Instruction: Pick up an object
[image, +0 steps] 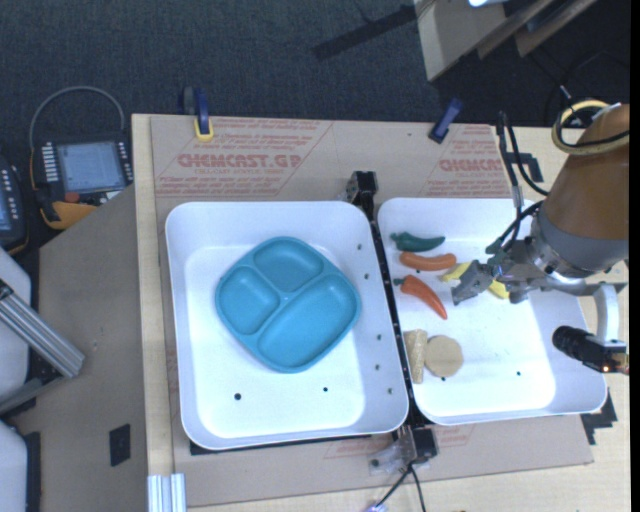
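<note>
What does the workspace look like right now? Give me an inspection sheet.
Surface: brown board bearing left bin and right bin.
Job's things: in right bin, green pepper, orange pepper, red pepper, yellow piece, tan round piece, pale wedge.
Clutter: blue divided plate in left bin.
Grippers: gripper low over right bin, beside the peppers; grasp unclear.
Cables: black cables near the arm.
Surroundings: pendant at left, dark floor.

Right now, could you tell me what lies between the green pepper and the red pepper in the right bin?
In the camera view, an orange pepper lies between the green pepper and the red pepper.
</note>
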